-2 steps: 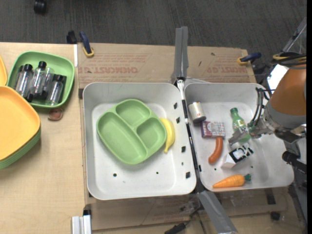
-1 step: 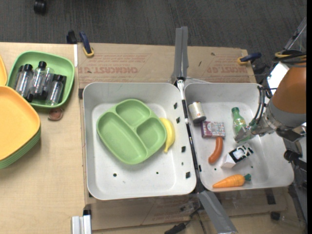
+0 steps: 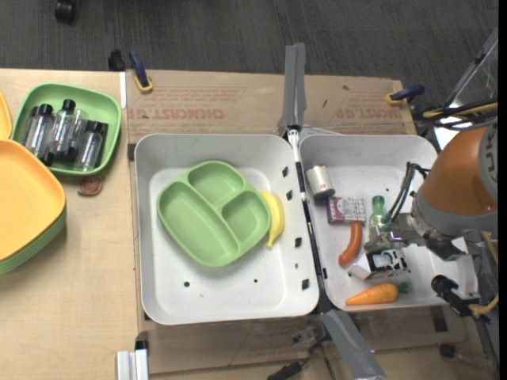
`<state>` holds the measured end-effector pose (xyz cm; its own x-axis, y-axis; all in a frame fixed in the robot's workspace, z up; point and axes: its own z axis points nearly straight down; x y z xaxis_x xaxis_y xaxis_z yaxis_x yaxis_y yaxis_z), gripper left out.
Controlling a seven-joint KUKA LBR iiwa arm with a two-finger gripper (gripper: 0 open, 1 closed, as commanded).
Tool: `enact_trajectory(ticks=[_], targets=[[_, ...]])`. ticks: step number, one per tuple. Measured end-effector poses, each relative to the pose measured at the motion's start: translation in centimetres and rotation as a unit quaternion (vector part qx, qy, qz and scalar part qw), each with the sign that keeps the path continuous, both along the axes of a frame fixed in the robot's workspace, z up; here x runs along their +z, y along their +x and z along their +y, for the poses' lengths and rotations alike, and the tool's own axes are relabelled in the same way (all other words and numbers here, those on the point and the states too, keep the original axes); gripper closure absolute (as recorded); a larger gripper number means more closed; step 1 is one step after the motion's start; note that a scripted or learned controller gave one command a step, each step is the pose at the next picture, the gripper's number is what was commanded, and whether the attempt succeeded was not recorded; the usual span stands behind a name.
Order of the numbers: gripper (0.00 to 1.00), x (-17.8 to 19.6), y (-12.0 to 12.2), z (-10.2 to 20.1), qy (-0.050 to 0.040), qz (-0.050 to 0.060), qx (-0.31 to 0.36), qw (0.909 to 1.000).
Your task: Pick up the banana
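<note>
The yellow banana [image 3: 274, 218] lies in the left bin [image 3: 158, 291], curved along the right edge of a green divided plate [image 3: 212, 212]. My gripper [image 3: 385, 248] is in the right bin [image 3: 420, 153], well to the right of the banana, low among the items there. A small dark and white object sits right under it, and I cannot tell whether the gripper touches it. The grey arm with its orange band [image 3: 463, 176] comes in from the right.
The right bin holds a silver can [image 3: 320, 180], a purple packet [image 3: 347, 210], a red sausage [image 3: 351, 245], a green bottle [image 3: 378, 210] and a carrot [image 3: 372, 294]. A green tray of bottles [image 3: 67, 129] and stacked yellow plates [image 3: 28, 212] sit at far left.
</note>
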<state>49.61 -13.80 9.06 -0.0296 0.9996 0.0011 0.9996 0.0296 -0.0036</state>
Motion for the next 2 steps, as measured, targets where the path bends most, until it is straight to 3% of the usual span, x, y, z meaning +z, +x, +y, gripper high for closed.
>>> enact_trajectory(ticks=[1,2], targets=[[1.0,10.0,-1.7,5.3,-0.0011,0.0,-0.059,0.9983],[1.0,18.0,0.1,1.1,-0.0016,0.0,-0.052,0.9986]])
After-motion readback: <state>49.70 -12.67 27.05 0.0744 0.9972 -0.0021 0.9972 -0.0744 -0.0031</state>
